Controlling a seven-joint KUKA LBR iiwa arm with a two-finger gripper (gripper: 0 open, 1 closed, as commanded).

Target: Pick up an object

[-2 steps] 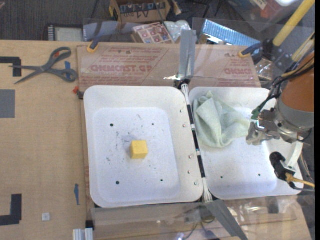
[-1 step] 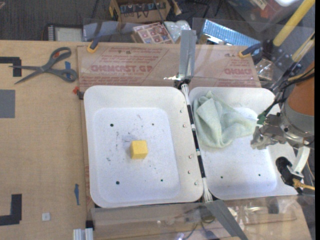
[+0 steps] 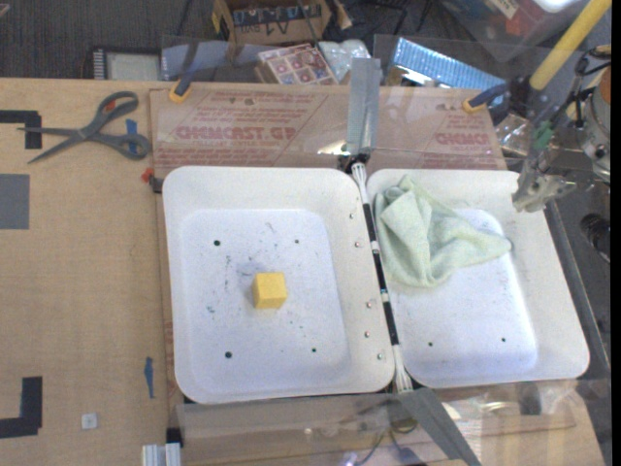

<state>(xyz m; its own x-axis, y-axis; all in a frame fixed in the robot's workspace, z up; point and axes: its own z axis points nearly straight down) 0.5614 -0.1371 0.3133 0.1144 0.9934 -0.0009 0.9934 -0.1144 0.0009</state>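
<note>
A small yellow cube (image 3: 271, 290) lies near the middle of the left white bin (image 3: 194, 357). A crumpled pale green cloth (image 3: 427, 236) sits in the upper left part of the right white bin (image 3: 553, 357). My gripper (image 3: 531, 198) hangs over the upper right corner of the right bin, to the right of the cloth and apart from it. It looks blurred and semi-transparent against the clutter. The arm's orange band (image 3: 574, 29) slants up toward the top right corner. Nothing shows in the gripper.
Scissors (image 3: 97, 134) with red and blue handles lie on the wooden bench at the left. A clear panel (image 3: 252, 134) held by clamps stands behind the bins. Boxes and cables crowd the back edge. A metal strip (image 3: 364, 105) runs up from the gap between the bins.
</note>
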